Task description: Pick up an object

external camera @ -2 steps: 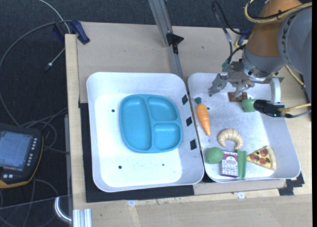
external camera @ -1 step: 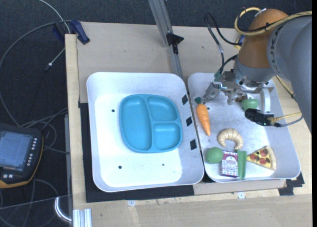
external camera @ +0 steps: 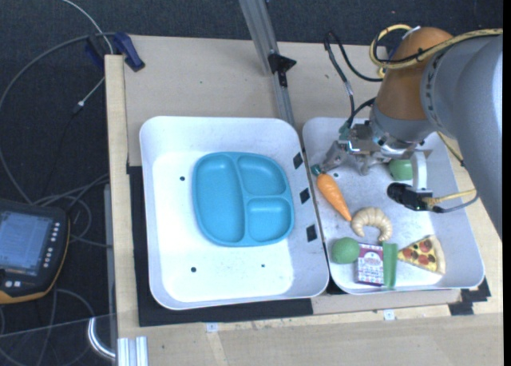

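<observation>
With the gripper low over the far end of the right bin, whether it is open or closed I cannot tell; a good pick would likely mean dropping straight onto one isolated item, such as the carrot just beside and nearer than it. Left of the carrot lies one blue divided plate in the left bin. Right of and nearer than the carrot are one green ball, one croissant, one small carton, one pizza slice and one pale green piece.
</observation>
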